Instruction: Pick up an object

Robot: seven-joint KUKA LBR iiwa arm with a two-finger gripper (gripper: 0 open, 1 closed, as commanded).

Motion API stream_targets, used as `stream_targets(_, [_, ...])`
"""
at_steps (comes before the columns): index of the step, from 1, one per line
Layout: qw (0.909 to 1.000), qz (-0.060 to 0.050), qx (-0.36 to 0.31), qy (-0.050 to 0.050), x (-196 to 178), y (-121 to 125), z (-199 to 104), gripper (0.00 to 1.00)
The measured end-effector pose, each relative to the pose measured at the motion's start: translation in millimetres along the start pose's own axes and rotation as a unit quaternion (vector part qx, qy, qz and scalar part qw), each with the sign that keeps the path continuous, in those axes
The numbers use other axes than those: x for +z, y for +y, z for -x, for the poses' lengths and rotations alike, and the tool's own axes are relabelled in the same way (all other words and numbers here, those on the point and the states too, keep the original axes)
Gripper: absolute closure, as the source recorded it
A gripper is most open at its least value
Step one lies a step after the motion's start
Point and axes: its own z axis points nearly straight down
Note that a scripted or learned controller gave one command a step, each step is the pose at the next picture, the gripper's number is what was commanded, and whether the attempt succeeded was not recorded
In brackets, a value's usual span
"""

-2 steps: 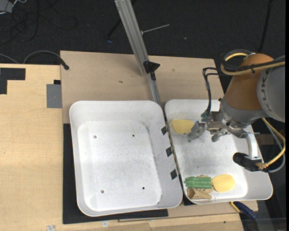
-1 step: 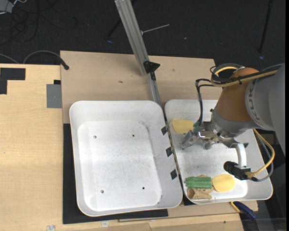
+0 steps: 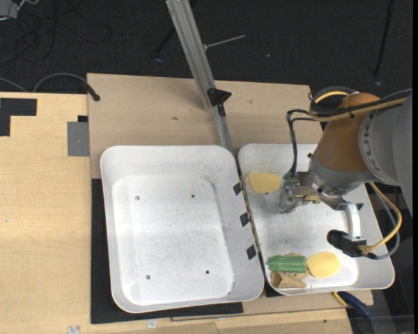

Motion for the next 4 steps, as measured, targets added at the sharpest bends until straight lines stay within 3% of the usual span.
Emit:
stream_targets(2, [1.0000, 0.005, -0.004, -0.001, -121.8, 4.3, 9.8, 1.00])
stream_targets(3, [1.0000, 0.000, -0.004, 0.000, -101.1, 4.0, 9.4, 1.00])
stream_targets(4, [1.0000, 0.000, -0.006, 0.001, -93.1, -2.5, -39.2, 1.00])
